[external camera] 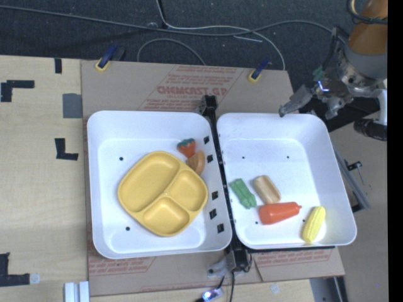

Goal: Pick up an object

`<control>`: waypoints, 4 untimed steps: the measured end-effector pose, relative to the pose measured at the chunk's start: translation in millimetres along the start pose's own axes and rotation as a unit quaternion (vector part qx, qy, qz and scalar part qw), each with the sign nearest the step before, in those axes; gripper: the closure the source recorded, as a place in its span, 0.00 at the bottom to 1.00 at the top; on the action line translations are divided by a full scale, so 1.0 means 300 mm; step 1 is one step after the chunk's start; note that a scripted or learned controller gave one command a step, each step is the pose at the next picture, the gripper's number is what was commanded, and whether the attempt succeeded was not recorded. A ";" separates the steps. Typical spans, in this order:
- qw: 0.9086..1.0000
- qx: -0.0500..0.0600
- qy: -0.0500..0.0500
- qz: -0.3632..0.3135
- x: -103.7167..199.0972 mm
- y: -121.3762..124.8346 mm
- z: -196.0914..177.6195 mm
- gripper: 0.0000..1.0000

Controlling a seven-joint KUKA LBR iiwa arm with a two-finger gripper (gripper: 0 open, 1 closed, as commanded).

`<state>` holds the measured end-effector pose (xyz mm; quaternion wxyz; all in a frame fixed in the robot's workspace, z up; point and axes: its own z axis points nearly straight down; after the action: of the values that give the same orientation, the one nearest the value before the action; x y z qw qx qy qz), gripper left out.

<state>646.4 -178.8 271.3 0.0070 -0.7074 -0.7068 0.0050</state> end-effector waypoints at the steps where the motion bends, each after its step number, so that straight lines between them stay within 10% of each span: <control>1: 1.000 -0.005 -0.001 -0.001 0.002 0.005 -0.021 0.00; 4: 1.000 -0.002 -0.001 -0.002 0.015 -0.002 0.540 0.00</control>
<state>643.2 -173.8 109.4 0.0052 -0.7062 -0.7079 0.0040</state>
